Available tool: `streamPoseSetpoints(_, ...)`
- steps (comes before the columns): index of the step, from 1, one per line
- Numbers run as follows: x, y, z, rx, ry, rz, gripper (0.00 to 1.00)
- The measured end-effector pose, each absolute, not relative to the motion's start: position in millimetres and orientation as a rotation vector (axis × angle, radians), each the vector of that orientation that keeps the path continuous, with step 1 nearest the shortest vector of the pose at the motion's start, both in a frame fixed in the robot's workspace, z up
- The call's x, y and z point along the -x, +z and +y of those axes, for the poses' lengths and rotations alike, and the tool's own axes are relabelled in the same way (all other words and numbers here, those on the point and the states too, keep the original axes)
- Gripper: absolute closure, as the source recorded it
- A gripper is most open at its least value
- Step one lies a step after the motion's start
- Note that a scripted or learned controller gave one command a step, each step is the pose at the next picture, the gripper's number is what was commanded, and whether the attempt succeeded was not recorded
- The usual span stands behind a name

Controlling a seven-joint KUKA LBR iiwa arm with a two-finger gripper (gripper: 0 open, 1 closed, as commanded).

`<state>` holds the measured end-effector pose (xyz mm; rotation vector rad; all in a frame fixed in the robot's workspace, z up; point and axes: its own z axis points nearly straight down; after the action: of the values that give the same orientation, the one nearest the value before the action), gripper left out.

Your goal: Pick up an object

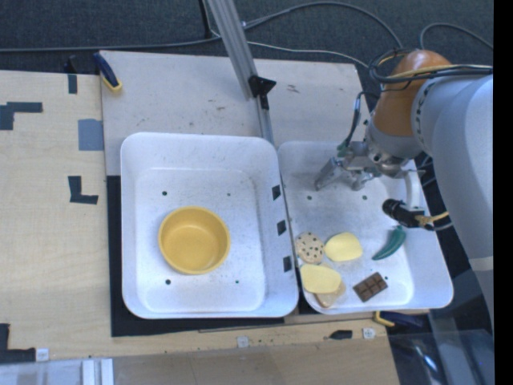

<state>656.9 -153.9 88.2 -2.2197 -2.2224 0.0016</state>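
Broadly, the desk [48,215] carries two white bins. The left bin [200,147] holds a yellow bowl [194,240] at lower left, mouth up. The right bin [317,163] holds, along its lower edge, two yellow pieces [343,247], a round cookie [309,249], a brown chocolate square [370,286] and a green pepper [390,244], its long axis slanting from upper right to lower left. The pincer [346,175] hovers over the bin's upper part, released, grasping nothing.

Food pieces [343,248] crowd the right bin's [300,160] near half; far half open.
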Motion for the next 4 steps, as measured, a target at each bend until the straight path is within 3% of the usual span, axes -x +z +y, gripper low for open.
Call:
streamPoseSetpoints(1,-657.4,100,-154,2.221,0.001,-2.224,1.0)
streamPoseSetpoints(3,-656.2,224,-148,2.224,-0.005,-2.225,1.0)
streamPoseSetpoints(4,-656.6,254,-147,2.222,-0.002,-2.224,1.0)
